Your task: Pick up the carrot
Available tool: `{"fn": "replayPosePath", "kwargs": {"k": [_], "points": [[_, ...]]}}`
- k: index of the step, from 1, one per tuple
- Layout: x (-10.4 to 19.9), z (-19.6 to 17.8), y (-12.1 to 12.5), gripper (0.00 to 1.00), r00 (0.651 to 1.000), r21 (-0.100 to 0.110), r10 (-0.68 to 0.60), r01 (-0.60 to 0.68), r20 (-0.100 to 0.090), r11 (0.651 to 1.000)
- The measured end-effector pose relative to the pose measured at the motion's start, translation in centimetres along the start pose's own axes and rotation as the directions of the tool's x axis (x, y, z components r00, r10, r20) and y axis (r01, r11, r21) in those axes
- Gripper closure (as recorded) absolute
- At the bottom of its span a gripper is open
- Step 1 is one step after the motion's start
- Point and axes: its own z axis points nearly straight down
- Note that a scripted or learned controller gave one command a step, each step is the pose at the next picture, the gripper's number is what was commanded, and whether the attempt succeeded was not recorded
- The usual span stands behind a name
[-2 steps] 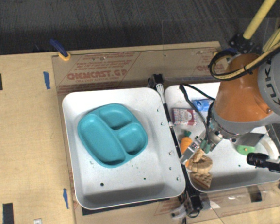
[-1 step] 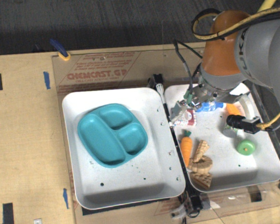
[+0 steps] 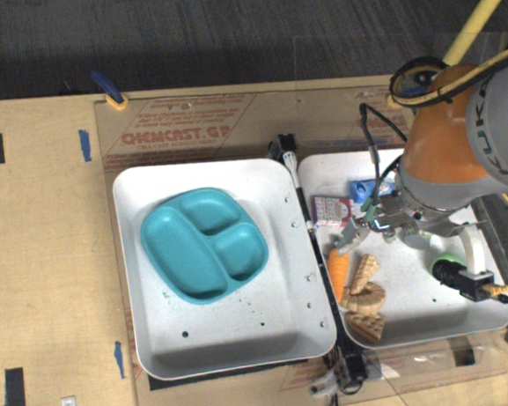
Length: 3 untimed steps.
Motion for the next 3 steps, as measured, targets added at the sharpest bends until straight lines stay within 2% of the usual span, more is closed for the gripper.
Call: {"fn": "replayPosePath", "kwargs": {"k": [1, 2, 3], "points": [[1.8, 0.0, -4.4, 0.0, 0.996, 0.0, 0.087, -0.087, 0.0, 0.996], [3.5, 0.0, -0.7, 0.0, 0.855, -0.002, 0.519, -0.519, 0.0, 0.855], [4.1, 0.1, -3.9, 0.0, 0.833, 0.001, 0.553, -0.553, 0.001, 0.833]]}}
